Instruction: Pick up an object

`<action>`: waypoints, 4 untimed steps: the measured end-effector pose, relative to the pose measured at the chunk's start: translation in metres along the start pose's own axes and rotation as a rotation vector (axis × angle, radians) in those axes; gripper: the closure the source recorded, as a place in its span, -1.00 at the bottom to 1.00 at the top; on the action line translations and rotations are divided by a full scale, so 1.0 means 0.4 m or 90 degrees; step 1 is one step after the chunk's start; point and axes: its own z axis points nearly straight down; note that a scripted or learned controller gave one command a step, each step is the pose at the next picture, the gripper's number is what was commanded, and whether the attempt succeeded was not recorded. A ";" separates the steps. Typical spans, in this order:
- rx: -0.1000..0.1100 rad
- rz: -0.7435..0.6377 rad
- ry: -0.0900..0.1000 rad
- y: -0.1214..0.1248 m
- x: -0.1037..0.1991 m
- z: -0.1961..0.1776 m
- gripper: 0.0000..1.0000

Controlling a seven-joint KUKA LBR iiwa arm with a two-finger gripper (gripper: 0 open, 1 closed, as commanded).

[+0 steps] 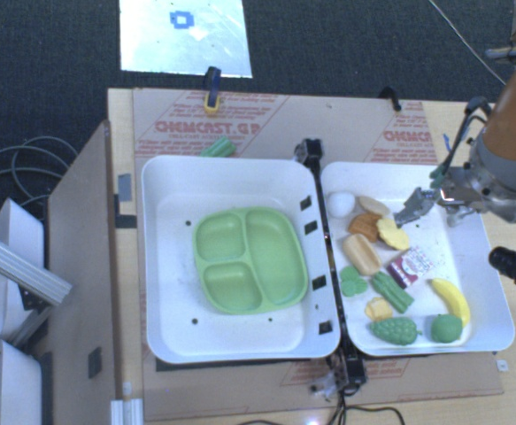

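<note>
Hovering over the right bin (pixel 496 321), the tool (pixel 414 208) gapes open and bare above small colourful toy foods (pixel 390 277).

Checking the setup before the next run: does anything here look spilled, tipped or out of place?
Nothing stands out. The green divided plate lies flat in the left bin; the toy food sits bunched inside the right bin, none over a rim.

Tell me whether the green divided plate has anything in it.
Empty. The green divided plate lies flat in the left bin, its three compartments bare; the toy food sits in the right bin.
</note>
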 end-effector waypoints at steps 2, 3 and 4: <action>0.001 -0.001 0.001 -0.100 -0.069 0.451 -1.00; -0.002 0.002 -0.001 -0.097 -0.075 0.413 1.00; -0.001 0.001 -0.001 -0.098 -0.075 0.414 -1.00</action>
